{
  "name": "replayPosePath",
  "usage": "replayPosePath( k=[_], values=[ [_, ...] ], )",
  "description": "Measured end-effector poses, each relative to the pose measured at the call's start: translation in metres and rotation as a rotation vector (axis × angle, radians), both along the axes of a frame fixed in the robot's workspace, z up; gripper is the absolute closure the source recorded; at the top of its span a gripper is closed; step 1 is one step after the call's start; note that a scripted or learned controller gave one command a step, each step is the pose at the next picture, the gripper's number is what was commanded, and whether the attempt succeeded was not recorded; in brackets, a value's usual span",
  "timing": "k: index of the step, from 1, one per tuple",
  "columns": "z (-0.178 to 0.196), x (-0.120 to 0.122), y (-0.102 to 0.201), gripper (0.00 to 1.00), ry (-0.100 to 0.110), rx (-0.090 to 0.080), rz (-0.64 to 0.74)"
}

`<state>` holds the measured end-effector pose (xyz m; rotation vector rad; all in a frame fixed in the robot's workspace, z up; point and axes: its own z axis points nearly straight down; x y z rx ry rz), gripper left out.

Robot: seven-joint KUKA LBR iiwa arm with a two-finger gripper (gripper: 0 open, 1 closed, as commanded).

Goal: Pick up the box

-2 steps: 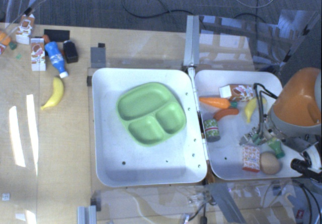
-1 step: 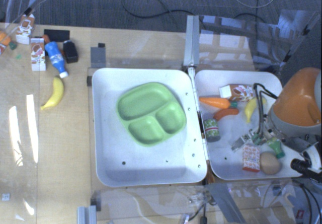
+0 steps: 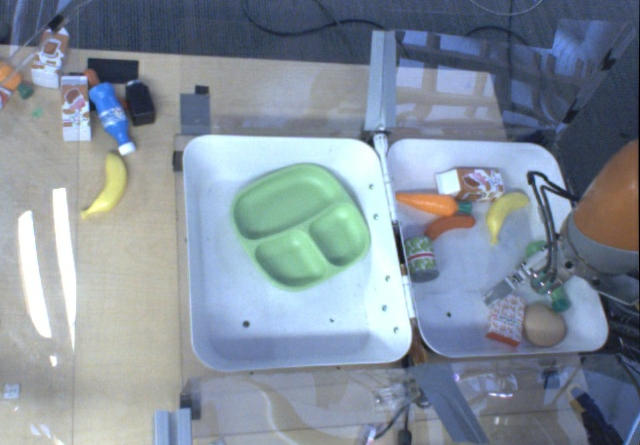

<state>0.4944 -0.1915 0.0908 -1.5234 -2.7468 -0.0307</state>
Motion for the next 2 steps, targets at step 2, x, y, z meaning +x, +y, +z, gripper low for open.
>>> replayPosePath(
  k=[2],
  values=[
    [-0.002, -0.003, 0.015, 0.00, 0.003, -0.009, -0.496]
  ],
)
